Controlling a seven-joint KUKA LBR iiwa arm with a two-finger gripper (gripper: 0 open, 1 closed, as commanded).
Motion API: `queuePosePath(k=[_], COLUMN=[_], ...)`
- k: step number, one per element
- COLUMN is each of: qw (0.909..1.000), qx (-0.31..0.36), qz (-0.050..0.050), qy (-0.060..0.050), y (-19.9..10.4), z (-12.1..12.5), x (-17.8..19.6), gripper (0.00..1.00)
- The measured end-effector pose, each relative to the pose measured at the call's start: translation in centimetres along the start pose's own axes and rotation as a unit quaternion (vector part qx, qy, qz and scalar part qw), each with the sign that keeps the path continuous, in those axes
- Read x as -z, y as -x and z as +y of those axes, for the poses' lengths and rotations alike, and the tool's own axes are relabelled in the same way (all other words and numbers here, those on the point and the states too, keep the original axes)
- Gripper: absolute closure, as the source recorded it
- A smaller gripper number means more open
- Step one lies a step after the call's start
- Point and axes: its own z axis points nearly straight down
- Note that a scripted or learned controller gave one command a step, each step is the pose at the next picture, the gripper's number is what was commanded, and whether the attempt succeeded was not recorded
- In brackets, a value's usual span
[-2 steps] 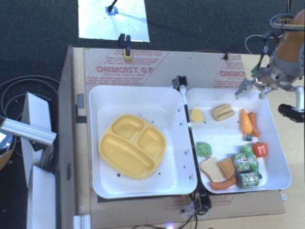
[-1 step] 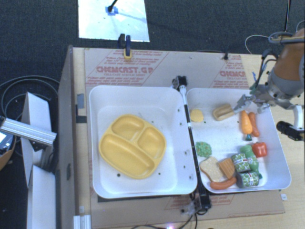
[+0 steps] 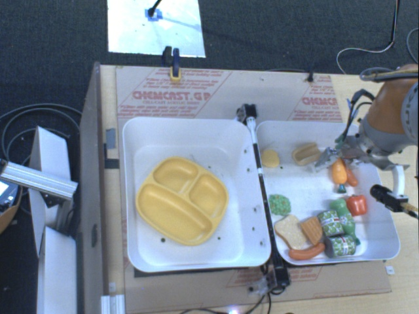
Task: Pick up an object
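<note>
Toy sausage [image 3: 306, 253] lies at the right bin's [image 3: 391, 248] front edge.
Gripper [image 3: 332, 157] hovers farther back, beside the carrot [image 3: 338, 172]; finger state unclear.

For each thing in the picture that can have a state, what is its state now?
Yellow divided plate: lies flat in the left bin, holds no food.
Bread slice: flat in the right bin, against the cracker.
Sausage: lying at the near wall.
Green cans: on their sides.
Pincer: low over the right bin, near the carrot.
</note>
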Motion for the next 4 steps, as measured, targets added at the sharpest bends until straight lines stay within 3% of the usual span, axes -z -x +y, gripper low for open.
queuePosePath(k=[1,2,3,4], qw=[1.0000,1.0000,1.0000,1.0000], qx=[0.001,0.001,0.001,0.000], qz=[0.000,0.001,0.002,0.002], qy=[0.000,-0.004,-0.004,-0.005], y=[0.0,-1.1,-8.4,-11.8], z=[0.0,-0.3,5.4,-1.0], x=[0.9,6.0,11.2,12.9], gripper=[1.00,1.00,1.00,1.00])
